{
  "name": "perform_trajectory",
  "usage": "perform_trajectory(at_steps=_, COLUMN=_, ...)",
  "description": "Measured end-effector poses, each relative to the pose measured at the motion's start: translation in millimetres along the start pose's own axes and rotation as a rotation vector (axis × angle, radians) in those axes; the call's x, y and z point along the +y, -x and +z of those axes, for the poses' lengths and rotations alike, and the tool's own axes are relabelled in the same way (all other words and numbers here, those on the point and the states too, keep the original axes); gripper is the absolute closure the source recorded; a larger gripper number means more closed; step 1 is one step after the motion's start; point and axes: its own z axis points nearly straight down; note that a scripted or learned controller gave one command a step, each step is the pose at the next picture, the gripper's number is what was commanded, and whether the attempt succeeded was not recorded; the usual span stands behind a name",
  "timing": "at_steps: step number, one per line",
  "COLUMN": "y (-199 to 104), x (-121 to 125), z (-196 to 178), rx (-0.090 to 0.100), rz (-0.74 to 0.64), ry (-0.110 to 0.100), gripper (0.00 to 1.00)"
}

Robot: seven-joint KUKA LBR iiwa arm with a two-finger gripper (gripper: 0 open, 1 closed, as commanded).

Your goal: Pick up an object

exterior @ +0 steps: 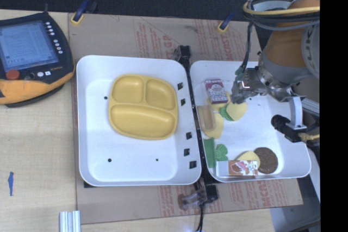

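My gripper point(240, 96) hangs low over the right bin point(288, 171), at its upper middle. Directly under its tip lies a yellow-green fruit piece point(237, 112), touching or almost touching it. Just to the left of the gripper lies a small pink-red box point(216, 91). A tan and yellow food item point(210, 121) lies along the bin's left wall. Lower down are a green piece point(221, 152), a brown round cookie point(266, 160), a small orange carton point(242, 168) and a yellow piece point(248, 157).
The left bin point(92, 133) holds a yellow divided plate point(144, 106). A teach pendant point(30, 57) lies on the bench at far left. The arm's grey body and cables point(283, 46) overhang the right bin's upper right corner.
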Motion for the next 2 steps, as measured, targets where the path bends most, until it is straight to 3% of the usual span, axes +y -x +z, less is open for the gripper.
perform_trajectory(at_steps=1, y=1, x=-2, z=3, rx=0.001, rz=0.001, ry=-0.006, gripper=0.0)
perform_trajectory(at_steps=2, y=29, x=4, z=107, rx=0.0, rz=0.004, ry=-0.006, gripper=0.0)
